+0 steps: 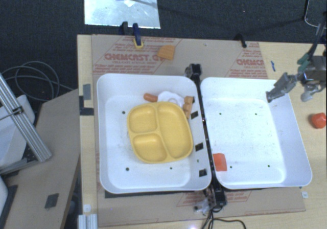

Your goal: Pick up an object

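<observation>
While the tool (280,90) is seen over the right bin's (255,172) far right rim, its state cannot be told.

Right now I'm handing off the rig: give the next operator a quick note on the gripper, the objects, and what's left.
Gripper: over the right bin's upper right rim, nothing seen between its fingers.
Left bin: yellow divided plate, small orange piece, tan piece, something white behind the plate.
Right bin: orange block at its lower left corner.
Done: nothing picked.
Left: grasp and lift one object.
</observation>
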You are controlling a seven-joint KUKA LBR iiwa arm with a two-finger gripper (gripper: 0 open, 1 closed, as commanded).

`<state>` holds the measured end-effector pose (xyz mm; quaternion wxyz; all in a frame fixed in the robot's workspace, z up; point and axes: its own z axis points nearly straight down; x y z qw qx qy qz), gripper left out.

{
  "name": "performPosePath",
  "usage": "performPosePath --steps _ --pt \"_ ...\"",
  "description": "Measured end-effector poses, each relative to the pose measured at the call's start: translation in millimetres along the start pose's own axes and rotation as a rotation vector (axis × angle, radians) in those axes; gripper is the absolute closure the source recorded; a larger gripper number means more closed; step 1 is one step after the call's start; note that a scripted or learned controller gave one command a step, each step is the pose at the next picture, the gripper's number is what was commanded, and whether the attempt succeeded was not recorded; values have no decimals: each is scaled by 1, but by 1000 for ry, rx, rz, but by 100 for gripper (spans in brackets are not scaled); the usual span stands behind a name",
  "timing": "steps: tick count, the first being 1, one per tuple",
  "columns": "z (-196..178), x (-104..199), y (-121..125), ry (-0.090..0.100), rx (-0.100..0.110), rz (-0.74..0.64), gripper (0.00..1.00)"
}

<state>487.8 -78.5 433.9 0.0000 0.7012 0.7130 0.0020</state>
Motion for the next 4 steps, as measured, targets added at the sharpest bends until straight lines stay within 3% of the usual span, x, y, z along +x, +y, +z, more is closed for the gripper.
performPosePath --steps 1,2,3,4 --pt "0 -8 -1 -3 -1 14 0" --pt "152 76 1 0 9 6 0" --pt "78 -38 -2 -8 -7 23 0" --pt "205 7 1 0 11 10 0"
